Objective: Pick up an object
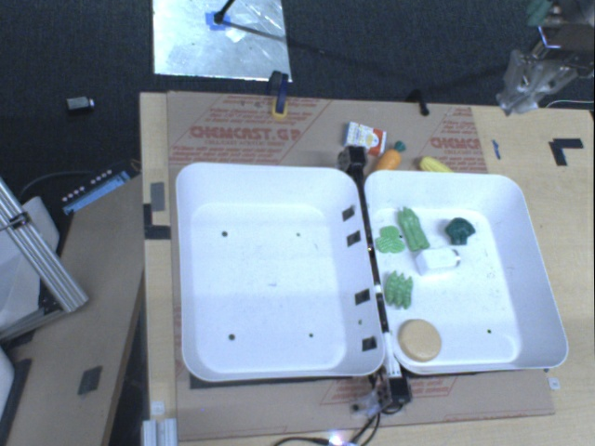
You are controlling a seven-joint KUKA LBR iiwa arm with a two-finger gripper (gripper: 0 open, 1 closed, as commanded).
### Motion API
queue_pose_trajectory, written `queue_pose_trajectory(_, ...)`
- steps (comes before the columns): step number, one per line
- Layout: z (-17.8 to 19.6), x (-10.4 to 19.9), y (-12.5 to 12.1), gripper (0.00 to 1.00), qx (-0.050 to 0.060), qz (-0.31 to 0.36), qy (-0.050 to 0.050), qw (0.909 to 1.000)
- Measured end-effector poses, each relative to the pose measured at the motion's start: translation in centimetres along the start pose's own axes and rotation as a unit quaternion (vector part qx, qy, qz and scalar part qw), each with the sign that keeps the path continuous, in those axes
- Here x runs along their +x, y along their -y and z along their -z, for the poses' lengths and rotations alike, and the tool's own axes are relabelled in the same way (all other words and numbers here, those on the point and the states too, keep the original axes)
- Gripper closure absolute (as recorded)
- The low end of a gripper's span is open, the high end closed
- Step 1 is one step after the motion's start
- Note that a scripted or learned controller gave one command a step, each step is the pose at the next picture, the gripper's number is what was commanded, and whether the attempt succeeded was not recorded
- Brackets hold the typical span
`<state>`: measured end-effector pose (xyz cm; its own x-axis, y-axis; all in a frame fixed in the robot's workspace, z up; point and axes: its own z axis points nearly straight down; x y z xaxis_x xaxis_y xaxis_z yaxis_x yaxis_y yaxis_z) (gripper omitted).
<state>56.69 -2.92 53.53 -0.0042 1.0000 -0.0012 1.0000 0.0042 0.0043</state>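
Two shallow white bins of smooth moulded plastic sit side by side on the bench (93, 277), over a brown printed board. The left bin (270, 272) shows only small dark dots on its floor. The right bin (521, 277) carries the loose objects, clustered toward its left half: a ridged, elongated green piece (413, 229), a flatter leaf-like green piece (390, 243) just beside it, a small white block (436, 260), a dark teal lump (458, 230) near the back, a bumpy green piece (398, 289), and a round, flat tan disc (420, 340) near the front edge. Behind the bins lie an orange carrot-shaped item (389, 160) and a yellow one (434, 165). The hand (526, 86) hangs at upper right, well apart from the bins, touching nothing; whether it is spread or clenched cannot be told.
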Motion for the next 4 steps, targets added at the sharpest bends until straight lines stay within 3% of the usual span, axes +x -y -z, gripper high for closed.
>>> queue_pose_trajectory(1,0.0,0.2,-2.0,1.0,0.0,0.0,0.0,1.0)
queue_pose_trajectory(3,-0.1,0.2,-8.6,1.0,0.0,0.0,0.0,1.0)
queue_pose_trajectory(4,0.0,0.4,-10.2,1.0,0.0,0.0,0.0,1.0)
